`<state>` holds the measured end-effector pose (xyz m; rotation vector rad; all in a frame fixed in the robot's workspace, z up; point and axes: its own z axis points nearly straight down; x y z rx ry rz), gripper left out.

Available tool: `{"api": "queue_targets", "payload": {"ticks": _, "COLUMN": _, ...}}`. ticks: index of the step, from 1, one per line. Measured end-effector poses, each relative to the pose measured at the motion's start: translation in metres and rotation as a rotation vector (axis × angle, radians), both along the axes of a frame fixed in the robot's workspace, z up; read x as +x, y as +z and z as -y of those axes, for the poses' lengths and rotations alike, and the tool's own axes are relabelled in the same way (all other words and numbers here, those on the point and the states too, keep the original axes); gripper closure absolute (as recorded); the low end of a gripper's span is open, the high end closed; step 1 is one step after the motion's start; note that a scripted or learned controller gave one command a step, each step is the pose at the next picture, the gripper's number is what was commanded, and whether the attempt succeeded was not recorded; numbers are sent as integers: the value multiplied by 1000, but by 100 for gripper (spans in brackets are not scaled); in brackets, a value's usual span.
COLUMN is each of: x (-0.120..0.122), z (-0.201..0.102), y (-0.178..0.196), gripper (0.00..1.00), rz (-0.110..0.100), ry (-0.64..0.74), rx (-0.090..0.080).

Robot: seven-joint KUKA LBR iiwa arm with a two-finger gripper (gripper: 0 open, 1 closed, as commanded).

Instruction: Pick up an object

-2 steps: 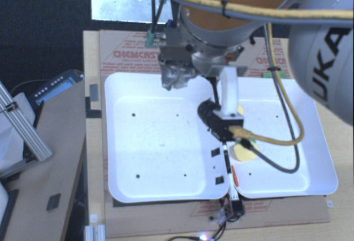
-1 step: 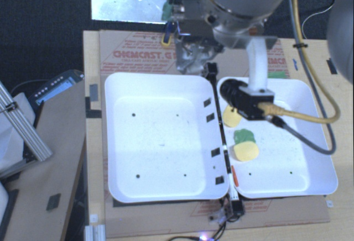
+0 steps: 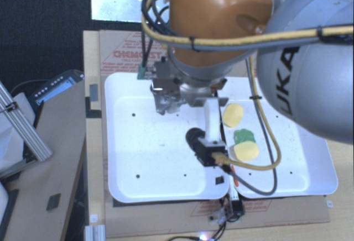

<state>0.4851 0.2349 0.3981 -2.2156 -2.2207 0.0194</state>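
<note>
Nearest, one yellow lump touches the green piece, and a second yellow lump sits just behind the green piece. The gripper hangs well left of the green piece over the left bin; whether it's spread or closed, cannot tell. Risk: closing there likely grabs nothing, since no object is under it.

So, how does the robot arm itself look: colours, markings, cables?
The arm is smooth, rounded and grey, with a large glossy orange band above the wrist. Black letters on the grey shell, partly cut off, read UKA. A yellow cable and dark cables run along it. The gripper is bare grey metal.
</note>
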Motion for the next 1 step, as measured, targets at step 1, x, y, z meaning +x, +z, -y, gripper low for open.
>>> {"api": "queue_targets", "payload": {"ticks": 1, "x": 2, "z": 1, "y": 146, "gripper": 100, "rz": 28, "ry": 3, "rx": 14}}
